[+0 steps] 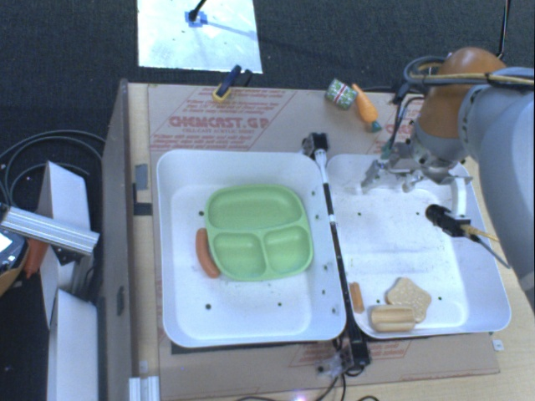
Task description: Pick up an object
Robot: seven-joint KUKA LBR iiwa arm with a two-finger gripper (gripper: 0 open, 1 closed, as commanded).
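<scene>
My gripper hangs over the back of the right bin, near its far wall. Its two fingers stand apart, open, and nothing sits between them. At that bin's front lie a tan toast-like piece, a bun-shaped piece just in front of it, and a small orange stick by the left wall. In the left bin a green divided plate lies flat, and a brown sausage rests against its left edge.
A black bar runs along the seam between the bins. On the cardboard behind them lie a green can, an orange carrot toy and a yellow-black clip. A black fitting with a yellow cable hangs under the arm.
</scene>
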